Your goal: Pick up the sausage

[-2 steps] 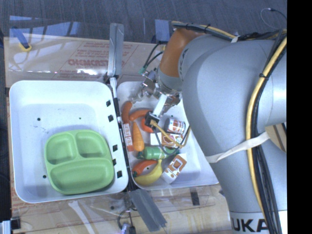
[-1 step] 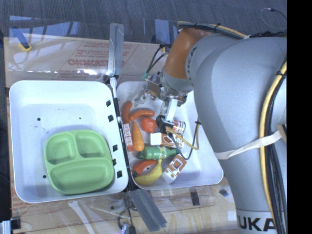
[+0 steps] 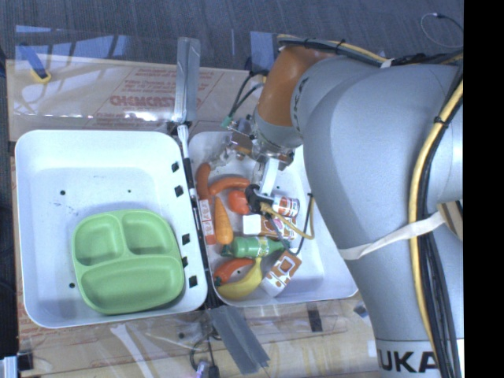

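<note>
The sausage (image 3: pixel 226 184) is a reddish-brown curved piece lying in the upper left part of the right bin (image 3: pixel 331 278), among other toy food. My gripper (image 3: pixel 253 164) hangs low over the far end of that bin, just above and to the right of the sausage. The grey arm and its orange-banded wrist cover much of the bin's right side. Nothing is visibly held.
Packed around the sausage are an orange carrot (image 3: pixel 223 225), a round orange-red fruit (image 3: pixel 239 202), a green bottle (image 3: pixel 253 247), a yellow banana (image 3: pixel 242 283), a small can (image 3: pixel 285 208) and small boxes (image 3: pixel 281 271). The left bin (image 3: pixel 47 172) holds a green divided plate (image 3: pixel 127 260).
</note>
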`<state>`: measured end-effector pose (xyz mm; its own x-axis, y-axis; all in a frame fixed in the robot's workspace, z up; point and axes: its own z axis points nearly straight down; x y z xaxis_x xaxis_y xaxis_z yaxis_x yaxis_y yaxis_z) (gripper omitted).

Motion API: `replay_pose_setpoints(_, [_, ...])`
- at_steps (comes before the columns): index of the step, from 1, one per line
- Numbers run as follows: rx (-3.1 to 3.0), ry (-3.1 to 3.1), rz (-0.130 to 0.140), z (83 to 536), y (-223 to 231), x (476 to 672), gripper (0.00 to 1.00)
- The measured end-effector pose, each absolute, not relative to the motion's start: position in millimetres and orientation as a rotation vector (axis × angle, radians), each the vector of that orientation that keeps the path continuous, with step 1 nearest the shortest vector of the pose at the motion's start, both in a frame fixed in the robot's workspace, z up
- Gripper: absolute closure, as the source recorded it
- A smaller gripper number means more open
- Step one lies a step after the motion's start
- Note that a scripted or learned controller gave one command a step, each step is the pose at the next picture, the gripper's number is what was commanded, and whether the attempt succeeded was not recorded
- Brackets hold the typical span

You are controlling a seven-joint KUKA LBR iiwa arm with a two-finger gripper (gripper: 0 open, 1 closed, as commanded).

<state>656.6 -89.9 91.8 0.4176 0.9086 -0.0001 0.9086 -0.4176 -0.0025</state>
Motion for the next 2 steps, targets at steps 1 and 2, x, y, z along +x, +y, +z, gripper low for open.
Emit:
replay_pose_setpoints(1, [-2.637,-1.701,0.005,102,-89,656.7,1.0])
replay_pose_setpoints(2, [-2.733,-1.545,0.002,193,-20,655.4,1.0])
